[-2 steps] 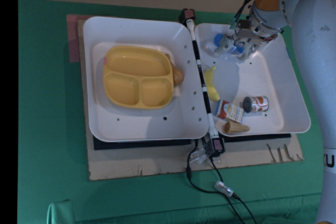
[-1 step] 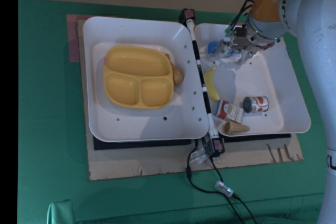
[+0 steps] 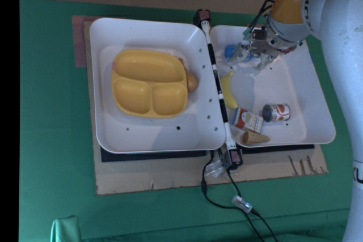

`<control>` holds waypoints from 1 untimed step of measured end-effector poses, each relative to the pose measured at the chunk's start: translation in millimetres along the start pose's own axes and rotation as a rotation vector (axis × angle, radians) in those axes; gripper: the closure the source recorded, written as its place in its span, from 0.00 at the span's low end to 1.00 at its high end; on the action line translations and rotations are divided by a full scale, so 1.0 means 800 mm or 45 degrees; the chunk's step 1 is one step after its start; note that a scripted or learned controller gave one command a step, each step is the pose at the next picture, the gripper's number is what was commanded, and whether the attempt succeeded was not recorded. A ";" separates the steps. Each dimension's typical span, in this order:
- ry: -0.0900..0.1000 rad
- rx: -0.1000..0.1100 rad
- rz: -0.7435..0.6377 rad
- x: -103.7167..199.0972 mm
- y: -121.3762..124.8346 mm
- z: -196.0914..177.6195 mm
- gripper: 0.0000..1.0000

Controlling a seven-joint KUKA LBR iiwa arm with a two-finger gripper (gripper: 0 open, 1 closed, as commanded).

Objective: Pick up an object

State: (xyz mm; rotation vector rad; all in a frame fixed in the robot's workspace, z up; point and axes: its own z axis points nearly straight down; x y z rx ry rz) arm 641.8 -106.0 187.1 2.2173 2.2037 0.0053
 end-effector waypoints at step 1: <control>0.001 -0.002 0.000 -0.014 -0.017 0.000 0.00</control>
